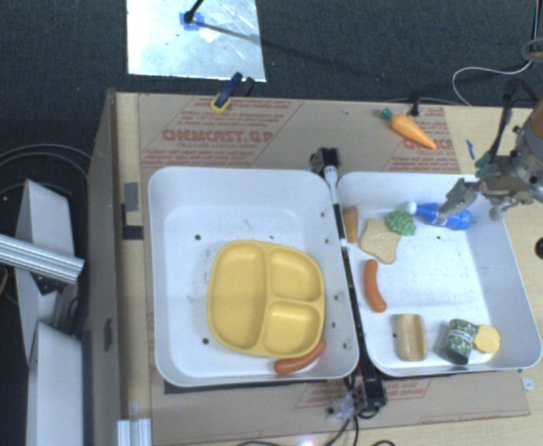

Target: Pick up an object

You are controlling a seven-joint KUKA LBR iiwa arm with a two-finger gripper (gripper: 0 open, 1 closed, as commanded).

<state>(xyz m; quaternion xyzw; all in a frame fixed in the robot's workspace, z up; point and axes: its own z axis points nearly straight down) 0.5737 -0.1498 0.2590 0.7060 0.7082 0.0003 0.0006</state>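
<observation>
A cardboard-topped counter (253, 128) carries two white bins. Over the right bin (523, 328), near its far wall, the claw (479, 196) hangs with fingers spread, gripping nothing. The blue object (436, 215) lies just left of and below it, long axis running left-right, green piece (401, 222) touching its left end; open floor lies nearer the camera.
</observation>
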